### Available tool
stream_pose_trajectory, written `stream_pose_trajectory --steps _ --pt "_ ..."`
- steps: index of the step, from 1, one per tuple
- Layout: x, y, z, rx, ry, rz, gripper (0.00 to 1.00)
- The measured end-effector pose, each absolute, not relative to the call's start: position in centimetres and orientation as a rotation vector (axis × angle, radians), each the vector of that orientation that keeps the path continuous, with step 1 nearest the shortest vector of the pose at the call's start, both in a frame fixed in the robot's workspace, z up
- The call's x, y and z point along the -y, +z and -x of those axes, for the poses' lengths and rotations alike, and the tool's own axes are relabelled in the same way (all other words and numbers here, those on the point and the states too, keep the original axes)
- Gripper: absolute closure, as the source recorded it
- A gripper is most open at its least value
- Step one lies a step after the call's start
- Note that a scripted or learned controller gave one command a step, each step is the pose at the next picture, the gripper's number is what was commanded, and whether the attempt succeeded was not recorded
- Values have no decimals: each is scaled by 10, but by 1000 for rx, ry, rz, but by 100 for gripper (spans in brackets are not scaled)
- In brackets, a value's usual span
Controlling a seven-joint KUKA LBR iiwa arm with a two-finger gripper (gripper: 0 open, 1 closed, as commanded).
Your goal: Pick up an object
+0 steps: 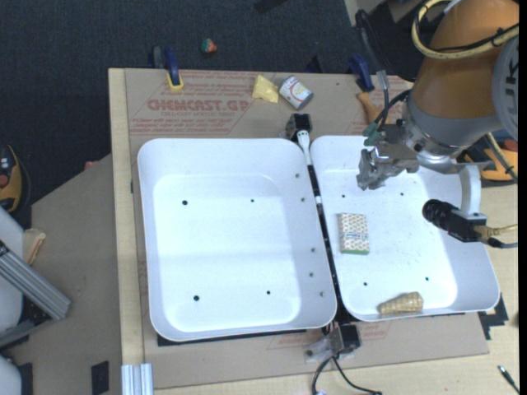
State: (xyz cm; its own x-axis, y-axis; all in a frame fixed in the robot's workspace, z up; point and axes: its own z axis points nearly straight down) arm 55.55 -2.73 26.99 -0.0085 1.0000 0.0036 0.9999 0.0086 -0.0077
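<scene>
Approach step, nothing grasped yet. The tool (372,174) hangs over the upper part of the right bin (461,290), near its back wall, with no object between its fingers. Whether it is spread or pressed together I cannot tell, the tips blur into one dark-grey cluster from this angle

Candidate things are both in the right bin: a small patterned packet with a green edge (354,233) lies flat near the bin's left wall, just below and left of the tool; a tan wedge-shaped piece, maybe sponge or bread (401,304), sits at the front rim, well apart from the tool. The left bin (160,159) holds nothing to grab

Next move, as I judge it: shift the tool a little toward the camera and left so it centres over the packet, then descend. The packet is flat and thin, so the fingers need to reach the bin floor and straddle its short side; a slip or miss looks likely

Arm pose: the grey arm with orange band (465,31) reaches in from the right, wrist bent down so the tool points at the bin floor, cables trailing behind. A black cylindrical part (449,216) juts out over the bin's right side
</scene>
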Motion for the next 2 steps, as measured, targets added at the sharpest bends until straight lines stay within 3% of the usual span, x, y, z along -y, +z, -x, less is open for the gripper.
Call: stream_pose_trajectory --steps 1,2 --pt "-9 388 -550 2234 -17 2221 100" --pt "-36 546 -525 2237 -29 2225 100"
